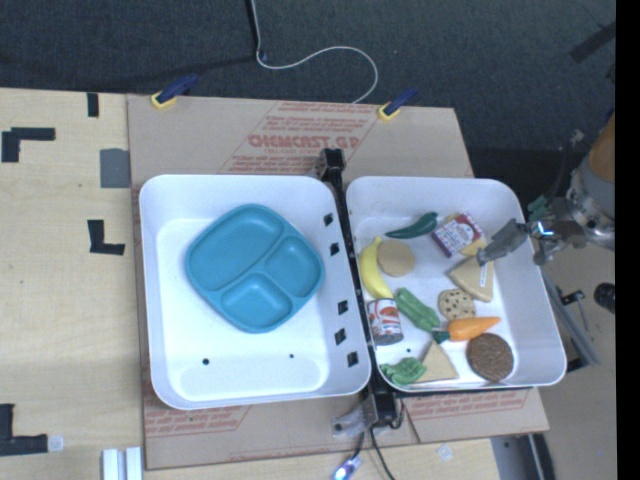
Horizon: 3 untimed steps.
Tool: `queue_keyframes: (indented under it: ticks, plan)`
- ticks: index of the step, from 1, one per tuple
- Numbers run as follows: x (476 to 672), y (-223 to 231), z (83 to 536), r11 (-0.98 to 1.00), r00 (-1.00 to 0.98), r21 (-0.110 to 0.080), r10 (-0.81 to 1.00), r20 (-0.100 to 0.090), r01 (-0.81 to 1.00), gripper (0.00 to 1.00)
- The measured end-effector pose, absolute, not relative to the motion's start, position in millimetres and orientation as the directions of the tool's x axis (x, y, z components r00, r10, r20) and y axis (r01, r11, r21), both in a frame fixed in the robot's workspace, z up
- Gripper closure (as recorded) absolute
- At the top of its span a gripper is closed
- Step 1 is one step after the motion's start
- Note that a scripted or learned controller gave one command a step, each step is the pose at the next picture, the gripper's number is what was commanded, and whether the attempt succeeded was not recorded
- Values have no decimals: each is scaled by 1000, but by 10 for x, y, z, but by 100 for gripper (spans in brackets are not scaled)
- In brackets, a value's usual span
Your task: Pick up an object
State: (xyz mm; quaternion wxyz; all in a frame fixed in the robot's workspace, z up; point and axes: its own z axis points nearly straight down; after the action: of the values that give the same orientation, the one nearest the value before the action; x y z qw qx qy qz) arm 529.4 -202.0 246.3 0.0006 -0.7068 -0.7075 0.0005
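Nothing is lifted yet: the toy foods, among them a banana [373,271], a carrot [472,327] and a cheese wedge [474,279], all lie in the right bin [535,308] at the frame's right. Above the wedge hover the jaws [497,245]; whether released or clenched I cannot tell. Reaching down, grasping and raising remain. Left, a blue tray [254,266] sits in the other bin [165,298], on cardboard [300,133] over the wooden tabletop [60,298], dark carpet [130,18] beyond.

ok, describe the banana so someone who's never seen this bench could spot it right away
Look in the right-hand white bin, the one crowded with toy food, beside the divider it shares with the bin holding the blue tray. The banana lies along that left wall, next to a round tan piece. It is the bin's only plain yellow, curved item.
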Motion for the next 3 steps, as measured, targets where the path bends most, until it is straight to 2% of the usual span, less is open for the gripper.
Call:
queue_keyframes:
  ticks: [1, 2, 3]
  plan:
    - [4890, -1557, 2434, 3, -3, -4, 1000, 2, 1000, 0]
    - [4908, -1574, 2532, 2, -2, -2, 1000, 0, 1000, 100]
    - [4840, -610, 2901, 11, -11, 1, 1000, 2, 1000, 100]
